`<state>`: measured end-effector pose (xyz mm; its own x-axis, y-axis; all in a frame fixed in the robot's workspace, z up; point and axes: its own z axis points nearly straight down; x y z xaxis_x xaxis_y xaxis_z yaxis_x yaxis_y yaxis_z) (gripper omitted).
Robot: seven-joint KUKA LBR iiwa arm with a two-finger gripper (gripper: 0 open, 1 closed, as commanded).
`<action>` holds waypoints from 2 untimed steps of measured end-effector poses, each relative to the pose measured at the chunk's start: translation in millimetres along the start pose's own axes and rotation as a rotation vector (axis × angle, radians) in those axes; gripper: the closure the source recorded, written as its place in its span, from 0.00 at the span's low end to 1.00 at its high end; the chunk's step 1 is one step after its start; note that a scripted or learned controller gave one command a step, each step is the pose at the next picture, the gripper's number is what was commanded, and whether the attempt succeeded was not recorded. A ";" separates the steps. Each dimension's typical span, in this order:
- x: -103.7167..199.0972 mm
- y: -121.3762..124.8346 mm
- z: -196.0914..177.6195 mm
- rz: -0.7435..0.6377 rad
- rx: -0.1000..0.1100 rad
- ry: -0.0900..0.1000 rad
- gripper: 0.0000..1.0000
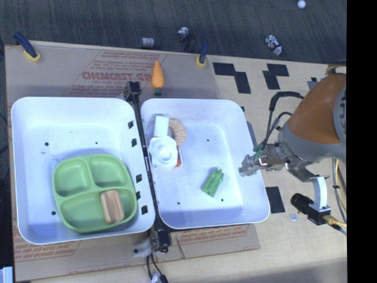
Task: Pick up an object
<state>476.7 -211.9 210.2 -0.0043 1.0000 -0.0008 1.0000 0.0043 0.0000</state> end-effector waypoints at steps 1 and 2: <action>0.2 0.8 -50.3 -0.002 -0.002 -0.001 1.00; 0.7 47.8 -7.1 -0.002 0.001 0.000 1.00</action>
<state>524.5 -210.9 217.4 -0.0064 1.0000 -0.0005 1.0000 0.0064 -0.0008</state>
